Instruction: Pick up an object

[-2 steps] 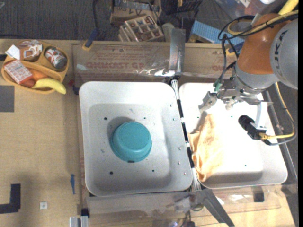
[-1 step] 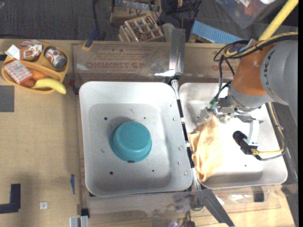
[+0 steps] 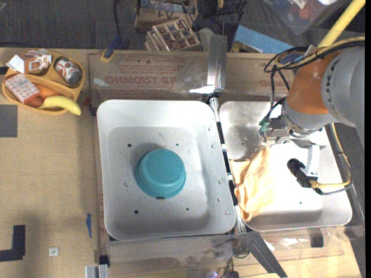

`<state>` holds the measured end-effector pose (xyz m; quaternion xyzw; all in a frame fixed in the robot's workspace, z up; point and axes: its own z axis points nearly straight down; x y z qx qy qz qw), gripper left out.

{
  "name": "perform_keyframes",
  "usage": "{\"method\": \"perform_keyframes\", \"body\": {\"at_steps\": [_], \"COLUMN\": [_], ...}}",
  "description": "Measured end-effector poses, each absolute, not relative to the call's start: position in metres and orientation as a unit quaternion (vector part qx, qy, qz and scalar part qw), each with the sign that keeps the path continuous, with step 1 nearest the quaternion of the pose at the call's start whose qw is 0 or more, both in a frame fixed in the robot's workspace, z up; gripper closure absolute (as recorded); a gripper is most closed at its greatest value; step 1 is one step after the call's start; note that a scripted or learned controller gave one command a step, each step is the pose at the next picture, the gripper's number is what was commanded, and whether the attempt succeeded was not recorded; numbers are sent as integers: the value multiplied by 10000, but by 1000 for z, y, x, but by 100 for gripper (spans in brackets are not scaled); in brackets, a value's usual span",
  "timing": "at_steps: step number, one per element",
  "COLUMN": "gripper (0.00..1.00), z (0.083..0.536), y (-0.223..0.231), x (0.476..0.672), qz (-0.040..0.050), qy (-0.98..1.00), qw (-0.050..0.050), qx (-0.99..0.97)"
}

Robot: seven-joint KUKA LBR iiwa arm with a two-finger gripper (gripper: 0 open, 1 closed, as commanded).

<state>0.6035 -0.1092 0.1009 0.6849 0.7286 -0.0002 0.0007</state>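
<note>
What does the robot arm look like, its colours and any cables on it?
The arm is grey and rounded, with a broad orange band above the wrist. Yellow and black cables loop beside the band. Below the band sits a silver-grey gripper with small green spots.

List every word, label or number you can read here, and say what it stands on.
Red lettering runs along the cardboard strip behind the left bin: too blurred to read.
Food packets in the yellow tray carry printing: too small to read.
Boxes on the floor show print: unreadable.
Nothing else bears text.
</note>
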Motion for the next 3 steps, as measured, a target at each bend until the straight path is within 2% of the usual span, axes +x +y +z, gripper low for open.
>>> {"method": "perform_keyframes", "body": {"at_steps": [1, 2, 3], "gripper": [0, 100, 100], "z": [101, 109, 183], "y": [-109, -111, -73], "x": [603, 604, 599], "qz": [-2, -3, 2], "qy": [7286, 7276, 8079], "qw": [6, 11, 15], "qx": [6849, 6860, 5893]}}
